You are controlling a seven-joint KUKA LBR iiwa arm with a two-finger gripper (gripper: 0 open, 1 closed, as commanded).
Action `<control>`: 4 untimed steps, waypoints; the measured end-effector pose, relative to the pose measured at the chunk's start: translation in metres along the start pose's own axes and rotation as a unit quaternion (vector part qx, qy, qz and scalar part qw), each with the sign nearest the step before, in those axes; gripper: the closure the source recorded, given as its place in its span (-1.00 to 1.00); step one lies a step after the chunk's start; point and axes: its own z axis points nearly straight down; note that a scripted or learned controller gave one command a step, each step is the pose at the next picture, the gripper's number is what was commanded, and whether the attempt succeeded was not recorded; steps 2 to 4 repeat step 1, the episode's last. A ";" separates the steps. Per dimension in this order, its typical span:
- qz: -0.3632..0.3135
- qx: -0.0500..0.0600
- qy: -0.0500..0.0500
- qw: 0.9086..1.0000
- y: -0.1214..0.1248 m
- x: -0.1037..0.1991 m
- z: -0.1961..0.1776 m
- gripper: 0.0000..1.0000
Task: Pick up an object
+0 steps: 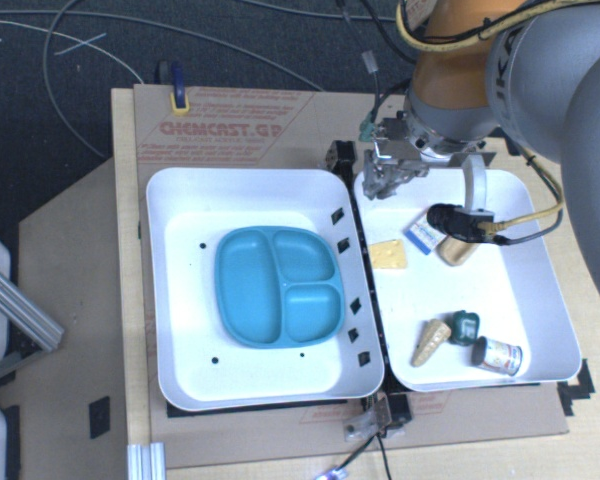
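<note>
Yellow cracker [388, 255] is seen in the right bin [540, 298] just beside the divided blue plate's [279, 285] bin, with the gripper [385, 173] positioned above it, finger state indiscernible, nothing visibly held.

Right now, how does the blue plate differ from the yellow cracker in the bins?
The blue plate lies in the left bin; the yellow cracker lies in the right bin. The plate is far larger than the cracker. The plate has three compartments; the cracker is a plain flat square. Both lie flat, and the hand touches neither.
</note>
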 end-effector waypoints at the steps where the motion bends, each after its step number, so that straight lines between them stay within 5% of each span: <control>1: 0.000 0.001 0.000 1.000 0.010 0.056 0.015 1.00; 4: 0.000 0.001 0.000 1.000 0.010 0.056 0.015 1.00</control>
